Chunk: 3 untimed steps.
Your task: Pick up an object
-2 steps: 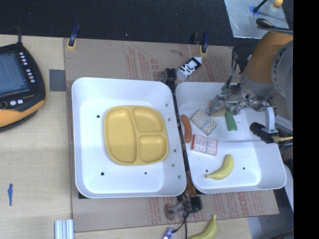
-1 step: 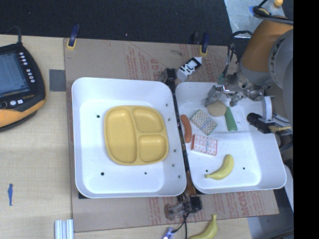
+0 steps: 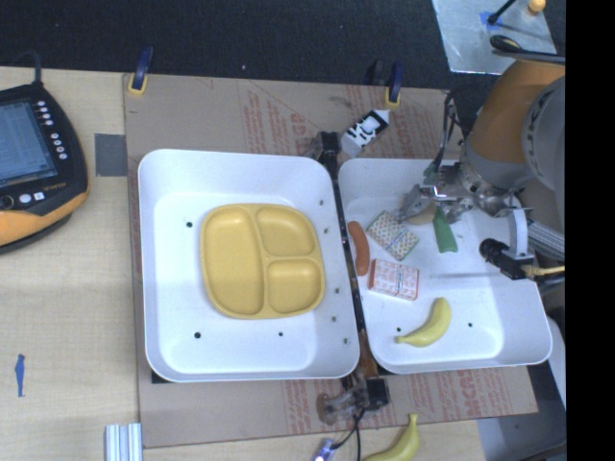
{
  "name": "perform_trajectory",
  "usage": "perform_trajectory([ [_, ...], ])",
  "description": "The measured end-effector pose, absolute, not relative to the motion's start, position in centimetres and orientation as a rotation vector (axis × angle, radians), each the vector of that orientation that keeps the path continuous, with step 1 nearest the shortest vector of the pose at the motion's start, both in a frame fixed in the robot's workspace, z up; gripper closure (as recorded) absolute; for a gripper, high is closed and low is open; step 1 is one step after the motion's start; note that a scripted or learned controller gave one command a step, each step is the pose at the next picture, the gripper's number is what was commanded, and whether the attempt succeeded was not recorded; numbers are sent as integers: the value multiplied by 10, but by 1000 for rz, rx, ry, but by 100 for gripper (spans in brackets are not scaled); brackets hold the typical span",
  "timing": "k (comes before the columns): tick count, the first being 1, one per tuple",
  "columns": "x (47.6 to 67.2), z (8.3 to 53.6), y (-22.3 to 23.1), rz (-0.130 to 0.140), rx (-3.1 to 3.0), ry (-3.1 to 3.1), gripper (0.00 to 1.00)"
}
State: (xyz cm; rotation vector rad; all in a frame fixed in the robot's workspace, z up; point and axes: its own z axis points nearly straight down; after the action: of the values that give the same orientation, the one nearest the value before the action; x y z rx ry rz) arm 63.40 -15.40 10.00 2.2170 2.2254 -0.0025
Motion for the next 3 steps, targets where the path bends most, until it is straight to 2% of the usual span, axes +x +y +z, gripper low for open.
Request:
perform_trajectory([
  [1, 657, 144, -139, -1, 2219, 2226, 0],
  [2, 631, 91, -162, -7, 2219, 2228, 0],
  [3, 657, 92, -173, -2, 2217, 2228, 0],
])
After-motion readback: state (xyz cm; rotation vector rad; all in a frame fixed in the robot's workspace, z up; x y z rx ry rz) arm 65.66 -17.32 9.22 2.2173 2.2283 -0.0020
